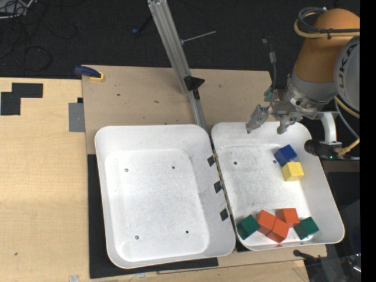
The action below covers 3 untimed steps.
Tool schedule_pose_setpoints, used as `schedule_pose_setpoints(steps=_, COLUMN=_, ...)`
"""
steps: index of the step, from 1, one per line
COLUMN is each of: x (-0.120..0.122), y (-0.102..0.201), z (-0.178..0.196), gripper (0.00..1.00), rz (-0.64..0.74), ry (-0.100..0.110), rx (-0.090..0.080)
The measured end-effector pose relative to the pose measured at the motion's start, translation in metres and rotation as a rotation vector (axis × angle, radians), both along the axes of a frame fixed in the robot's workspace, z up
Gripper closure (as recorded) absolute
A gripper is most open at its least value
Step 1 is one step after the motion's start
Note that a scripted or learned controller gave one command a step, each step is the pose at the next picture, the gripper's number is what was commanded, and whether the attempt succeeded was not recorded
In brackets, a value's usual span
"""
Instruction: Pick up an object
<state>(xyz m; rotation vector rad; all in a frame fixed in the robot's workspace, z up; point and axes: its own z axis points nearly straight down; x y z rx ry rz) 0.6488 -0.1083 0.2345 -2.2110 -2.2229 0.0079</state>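
While the gripper [271,122] hangs over the far edge of the right bin [329,216], its jaws look spread with nothing between them. Nearest are the blue cube [285,154] and yellow cube [292,171], touching. I would pick blue, straddling its free sides. Orange [276,223] and green [247,225] blocks crowd the near corner, likely harder to grip.

A pale wooden bench top [41,175] fills the left and centre of the frame, with black rectangular patches [20,96] at its upper left edge. Beyond it, along the top, lies dark floor [88,28] strewn with thin black cables [23,4]. A ribbed aluminium rail [173,46] slants down from top centre. A small blue-and-yellow clamp [89,72] sits at the board's upper left corner.
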Motion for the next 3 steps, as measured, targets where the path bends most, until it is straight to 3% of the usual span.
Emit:
schedule_pose_setpoints(steps=2, x=-0.002, y=0.007, z=-0.090, gripper=0.00, rz=-0.003, ry=0.001, rx=0.000)
schedule_pose_setpoints(steps=3, x=-0.001, y=0.005, z=-0.077, gripper=1.00, rz=-0.007, ry=-0.004, rx=0.000)
